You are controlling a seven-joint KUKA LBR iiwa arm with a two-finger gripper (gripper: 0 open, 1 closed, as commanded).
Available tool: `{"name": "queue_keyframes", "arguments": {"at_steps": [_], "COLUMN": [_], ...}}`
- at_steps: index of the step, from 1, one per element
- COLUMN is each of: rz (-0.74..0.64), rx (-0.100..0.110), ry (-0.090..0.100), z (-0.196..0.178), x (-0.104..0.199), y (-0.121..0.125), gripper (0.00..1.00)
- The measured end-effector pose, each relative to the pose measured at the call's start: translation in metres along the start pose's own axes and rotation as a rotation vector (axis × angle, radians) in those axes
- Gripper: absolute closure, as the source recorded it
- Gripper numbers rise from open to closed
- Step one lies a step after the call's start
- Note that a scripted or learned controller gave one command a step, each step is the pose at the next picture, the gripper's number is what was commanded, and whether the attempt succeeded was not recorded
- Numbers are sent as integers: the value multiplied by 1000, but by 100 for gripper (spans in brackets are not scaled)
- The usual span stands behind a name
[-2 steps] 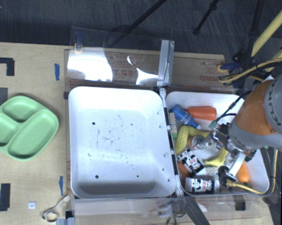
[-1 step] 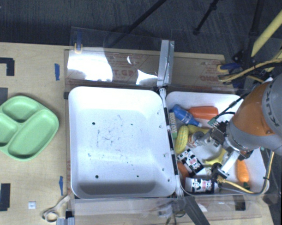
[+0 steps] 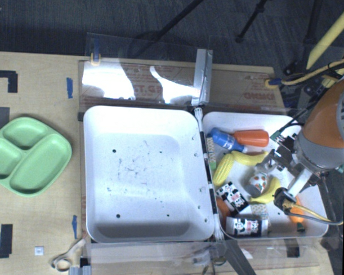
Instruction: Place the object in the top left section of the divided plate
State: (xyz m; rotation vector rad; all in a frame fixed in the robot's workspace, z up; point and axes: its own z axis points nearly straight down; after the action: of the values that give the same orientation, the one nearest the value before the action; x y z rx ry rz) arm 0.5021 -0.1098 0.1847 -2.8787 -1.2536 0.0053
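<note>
On a wooden bench seen from above, two shallow white bins sit side by side: the left bin holds nothing but faint scuff marks, while the right bin is crowded with toys. The grey arm, its orange band showing near the frame's right edge, reaches into the right bin, and its gripper hangs low over the pile; whether it is parted, closed or gripping anything cannot be told from this angle. Well apart to the left, the green divided plate rests directly on the bench, its three sections bare. In the right bin, an orange carrot-like piece lies along the far side, touching a blue bottle-shaped toy. A yellow corn cob lies just beside the divider, with a small speckled ball near the gripper. Two black-and-white patterned items, a block and a can on its side, lie toward the near edge.
</note>
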Motion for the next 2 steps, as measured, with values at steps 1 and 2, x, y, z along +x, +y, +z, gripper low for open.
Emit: {"name": "queue_keyframes", "arguments": {"at_steps": [1, 2], "rz": [180, 367], "rx": [2, -6], "ry": [0, 3], "z": [76, 99], "x": [-21, -5], "y": [-3, -25], "gripper": [0, 0]}}
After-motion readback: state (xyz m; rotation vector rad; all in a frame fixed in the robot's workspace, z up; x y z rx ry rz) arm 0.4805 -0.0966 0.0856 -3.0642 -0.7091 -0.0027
